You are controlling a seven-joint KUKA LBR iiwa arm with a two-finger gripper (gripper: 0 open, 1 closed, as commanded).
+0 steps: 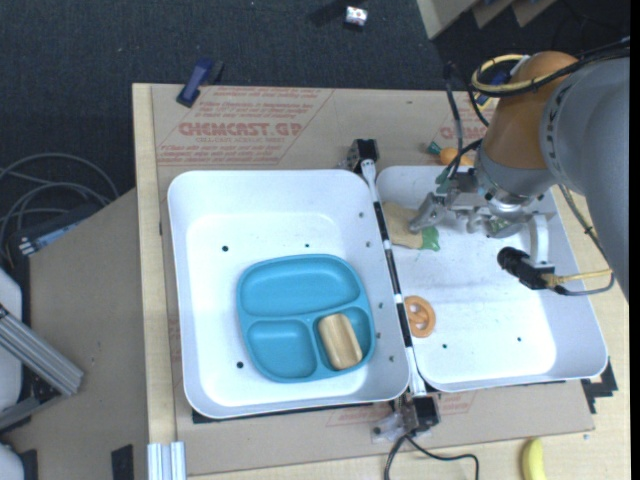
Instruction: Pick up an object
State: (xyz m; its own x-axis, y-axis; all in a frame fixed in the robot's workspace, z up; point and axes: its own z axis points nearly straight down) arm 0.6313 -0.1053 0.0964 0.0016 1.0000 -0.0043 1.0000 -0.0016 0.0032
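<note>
Arm is reaching down into the right bin (560, 348), gripper (432, 218) sitting at its upper left corner over a tan piece (405, 230) and small green object (430, 239); can't tell how the jaws stand. Orange pretzel-shaped item (420, 317) is lying below gripper. Left of that, blue divided plate (290, 303) is holding a tan roll (339, 339).

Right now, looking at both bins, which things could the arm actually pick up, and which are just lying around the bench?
For the job:
gripper, low in the right bin
green piece at the gripper
tan piece beside it
orange pretzel-shaped toy
blue divided plate, left bin
tan block on the plate

Lying about:
blue item on the floor
yellow object
cables
</note>
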